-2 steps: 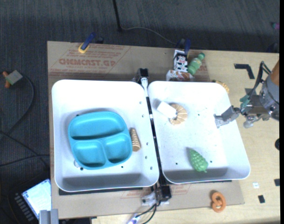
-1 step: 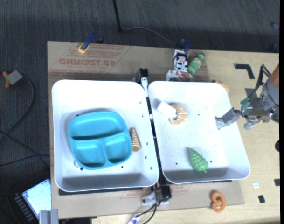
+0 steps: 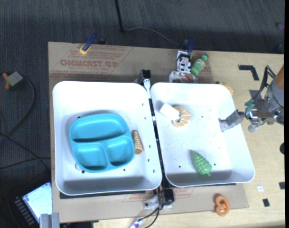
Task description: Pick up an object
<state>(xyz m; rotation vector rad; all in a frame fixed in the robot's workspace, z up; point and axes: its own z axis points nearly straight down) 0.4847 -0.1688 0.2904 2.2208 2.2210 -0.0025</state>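
On the far left, a small grey and orange object [image 3: 12,79] is lying on the dark floor among cables. On the bench, a blue and yellow clamp [image 3: 88,43] is sitting above red printing on the cardboard [image 3: 92,61]; it seems to read "CHEMCAST GP", but the letters are faint.

The left bin [image 3: 63,127] is holding a blue divided tray [image 3: 100,142], and a small tan ridged piece [image 3: 136,141] is lying just beside the tray's right edge. The right bin [image 3: 234,141] is holding a white block [image 3: 168,111] touching a tan round object [image 3: 182,116], and a green bumpy object [image 3: 201,163] is resting near the front wall. Behind this bin, a small printed package [image 3: 182,66] and a green bottle-like toy [image 3: 198,65] are standing; the print on the package is too small to read. An orange ring [image 3: 222,204] is lying on the bench in front.

The gripper [image 3: 228,122] is hanging over the right edge of the right bin, with nothing visibly held; how wide it is open I cannot tell.

As a judgement, the risk is this: the white block and the tan object are touching, so a grasp there may push one away. The green object is lying close to the wall, so a finger may be striking the bin.
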